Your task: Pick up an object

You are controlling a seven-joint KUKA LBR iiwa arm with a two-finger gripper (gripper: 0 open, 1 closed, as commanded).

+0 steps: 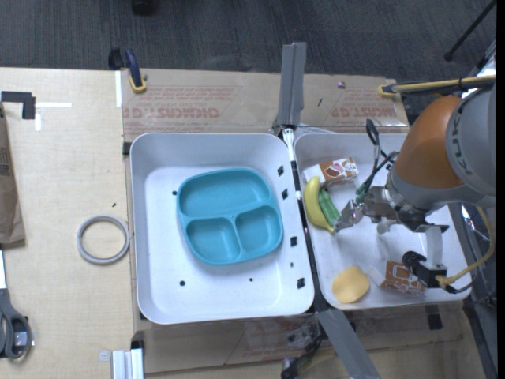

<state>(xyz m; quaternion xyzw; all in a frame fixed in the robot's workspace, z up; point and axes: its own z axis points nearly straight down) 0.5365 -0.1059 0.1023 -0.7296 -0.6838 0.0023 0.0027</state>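
Banana (315, 204) and green object (328, 208) lie along the right bin's (371, 243) left wall — gripper (345, 218) touching them, grip state unclear.

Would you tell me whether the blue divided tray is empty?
Empty: the blue divided tray lies flat in the left bin, all three compartments showing bare blue.

Left bin (146, 235): I see a blue divided tray (230, 215) lying flat in its middle.
Bench (63, 172): bare wood to the left of the bins, as I read it.
Tape ring (103, 238): I see it flat on the bench, just left of the left bin.
Scissors (12, 330): at the bench's lower left edge, partly cut off.
Clamp (132, 69): blue and yellow, at the bench's far edge.
Cardboard (197, 101): printed sheet behind the bins.
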